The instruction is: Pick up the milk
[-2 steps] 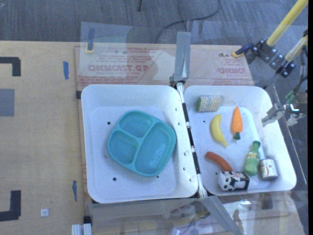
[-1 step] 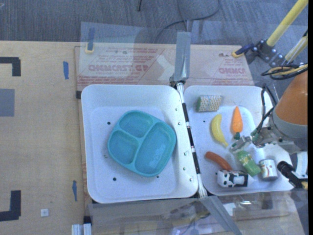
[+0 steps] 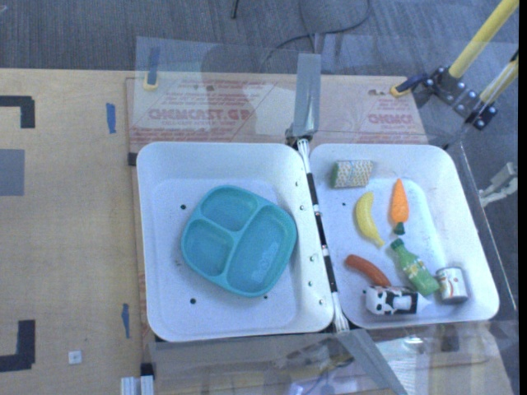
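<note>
A pale wooden counter [image 3: 66,220] fills the left and middle of the frame. Grey carpeted floor [image 3: 123,6] runs across the top, with a black cable [image 3: 360,6] looped on it. Black corner marks [image 3: 20,111] and small strips of blue tape [image 3: 110,118] sit on the wood at the left. A clear sheet with red print [image 3: 206,109] lies flat above the bins. In the upper right corner, yellow rods [image 3: 494,19] slant down to a black clamp.

Two shallow white bins stand side by side, touching along their inner edges. The left bin [image 3: 165,167] holds a teal plate [image 3: 239,240] with three compartments, lying flat near its middle.

The right bin [image 3: 440,183] holds the small items. A green-and-yellow textured block [image 3: 353,173] is near its upper left corner. Below it lies a banana [image 3: 367,219], with a carrot [image 3: 398,202] just to its right, tip upward. A red sausage-shaped piece [image 3: 366,268] lies lower left. A green bottle [image 3: 413,269] lies tilted on its side towards the lower right, and a small can [image 3: 451,285] sits just beside its lower end.

The milk [image 3: 390,300] is a small carton with black-and-white cow patches. It lies on its side along the bottom edge of the right bin, just below the sausage-shaped piece and the bottle and left of the can. Whether it touches the bottle is unclear.
</note>
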Controlling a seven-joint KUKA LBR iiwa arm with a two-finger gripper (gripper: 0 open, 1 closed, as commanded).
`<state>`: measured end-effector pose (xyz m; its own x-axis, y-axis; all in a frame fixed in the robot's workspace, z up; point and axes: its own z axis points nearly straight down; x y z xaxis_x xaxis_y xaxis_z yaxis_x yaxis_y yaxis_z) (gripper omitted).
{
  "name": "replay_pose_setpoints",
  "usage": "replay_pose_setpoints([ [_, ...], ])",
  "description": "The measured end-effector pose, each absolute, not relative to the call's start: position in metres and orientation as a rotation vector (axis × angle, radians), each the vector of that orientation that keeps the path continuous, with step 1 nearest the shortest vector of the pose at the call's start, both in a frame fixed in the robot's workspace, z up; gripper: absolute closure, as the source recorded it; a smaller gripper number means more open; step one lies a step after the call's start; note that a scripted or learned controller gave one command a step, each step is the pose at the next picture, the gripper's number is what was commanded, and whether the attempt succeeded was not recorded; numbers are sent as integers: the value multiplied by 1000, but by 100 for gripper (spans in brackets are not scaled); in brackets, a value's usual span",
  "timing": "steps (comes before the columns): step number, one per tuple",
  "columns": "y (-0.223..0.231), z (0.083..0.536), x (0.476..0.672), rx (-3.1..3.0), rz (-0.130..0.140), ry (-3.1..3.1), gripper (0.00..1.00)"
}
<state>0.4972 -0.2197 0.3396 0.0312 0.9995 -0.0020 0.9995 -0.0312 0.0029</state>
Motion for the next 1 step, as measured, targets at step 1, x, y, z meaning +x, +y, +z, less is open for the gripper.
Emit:
replay_pose_setpoints([
  [1,-219,291,480,2302,0,2137,0],
])
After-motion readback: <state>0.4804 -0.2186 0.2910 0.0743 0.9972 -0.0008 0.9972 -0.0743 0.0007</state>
